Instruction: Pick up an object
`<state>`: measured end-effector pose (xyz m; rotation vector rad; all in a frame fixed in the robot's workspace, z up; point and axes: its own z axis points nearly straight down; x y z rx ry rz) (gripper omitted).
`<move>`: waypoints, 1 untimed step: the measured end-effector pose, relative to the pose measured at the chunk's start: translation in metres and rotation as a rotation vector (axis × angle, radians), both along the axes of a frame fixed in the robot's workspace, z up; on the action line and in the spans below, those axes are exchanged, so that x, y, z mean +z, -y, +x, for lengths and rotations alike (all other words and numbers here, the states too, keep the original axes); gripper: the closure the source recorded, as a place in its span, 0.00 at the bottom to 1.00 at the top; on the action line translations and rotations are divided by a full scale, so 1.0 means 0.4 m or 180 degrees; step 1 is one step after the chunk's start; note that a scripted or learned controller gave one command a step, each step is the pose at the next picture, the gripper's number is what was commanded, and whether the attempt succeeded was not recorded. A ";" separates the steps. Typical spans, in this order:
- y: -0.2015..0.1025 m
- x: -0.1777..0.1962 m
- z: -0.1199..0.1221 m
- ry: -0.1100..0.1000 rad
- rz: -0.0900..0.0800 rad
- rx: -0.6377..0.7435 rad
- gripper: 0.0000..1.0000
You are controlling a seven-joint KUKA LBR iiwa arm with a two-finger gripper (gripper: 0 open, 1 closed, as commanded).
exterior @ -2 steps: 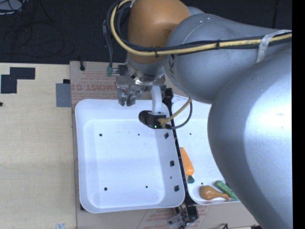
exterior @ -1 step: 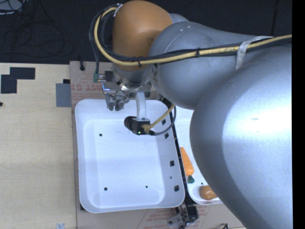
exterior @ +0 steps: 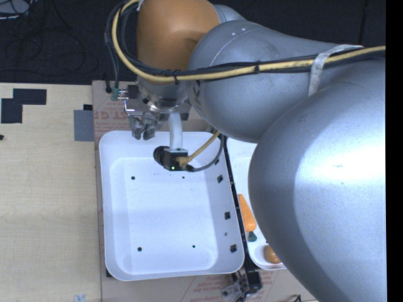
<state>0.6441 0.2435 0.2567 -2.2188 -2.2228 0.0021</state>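
Trouble brewing: the gripper (exterior: pixel 144 129) hangs over the far rim of the left bin (exterior: pixel 113 231), and whether it is apart or together I cannot tell. The candidates, an orange carrot-like piece (exterior: pixel 247 213) and a small yellow-orange object (exterior: pixel 271 254), lie in the right bin (exterior: pixel 259 260), well apart from it. A descent here would likely grab nothing, or clip the rim. The arm (exterior: pixel 289 74) hides much of that bin.

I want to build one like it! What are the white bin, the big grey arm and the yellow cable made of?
White bin: probably plastic, smooth, with rounded moulded corners. Grey arm: looks like painted metal or hard plastic, with a satin shine and soft highlights. Yellow cable: likely rubbery or plastic sheathing, since it bends in loops.
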 end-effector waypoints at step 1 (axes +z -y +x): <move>0.002 0.453 0.002 0.0053 0.0017 0.0002 1.00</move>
